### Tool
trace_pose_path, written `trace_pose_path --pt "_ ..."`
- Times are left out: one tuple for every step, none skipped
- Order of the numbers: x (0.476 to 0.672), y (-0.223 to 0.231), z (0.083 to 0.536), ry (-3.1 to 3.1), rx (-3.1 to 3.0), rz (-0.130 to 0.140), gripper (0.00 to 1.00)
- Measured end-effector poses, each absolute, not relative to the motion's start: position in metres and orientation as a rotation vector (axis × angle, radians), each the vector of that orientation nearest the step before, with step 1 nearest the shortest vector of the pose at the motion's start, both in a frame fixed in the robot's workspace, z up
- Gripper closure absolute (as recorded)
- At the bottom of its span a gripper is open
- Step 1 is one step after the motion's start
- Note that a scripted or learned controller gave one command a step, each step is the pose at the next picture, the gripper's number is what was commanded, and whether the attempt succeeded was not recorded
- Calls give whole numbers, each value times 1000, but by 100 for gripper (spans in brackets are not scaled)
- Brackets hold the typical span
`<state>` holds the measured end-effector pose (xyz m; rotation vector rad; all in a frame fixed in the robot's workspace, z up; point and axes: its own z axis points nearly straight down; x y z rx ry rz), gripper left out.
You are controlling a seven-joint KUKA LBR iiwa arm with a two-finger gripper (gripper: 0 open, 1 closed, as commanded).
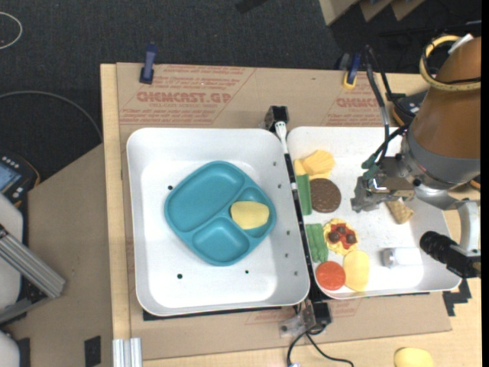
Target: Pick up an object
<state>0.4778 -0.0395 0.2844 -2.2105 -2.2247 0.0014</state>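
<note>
My gripper hangs low over the middle of the right bin, under the grey and orange arm. A tan, bread-like piece lies just to its lower right, partly under the wrist. To its left sit a brown round patty and a yellow piece. Below them lie a yellow disc with red topping, a red slice, a yellow lemon-like piece and a small grey item. Two green strips lie along the bin's left wall.
The left bin holds a teal divided plate with a pale yellow object on its right compartment. A black rail runs between the bins. Another yellow object lies outside the bins at the bottom right.
</note>
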Motion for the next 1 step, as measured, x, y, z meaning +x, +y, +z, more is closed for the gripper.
trace_pose_path --pt "487 50 301 -2234 -2209 -7 100"
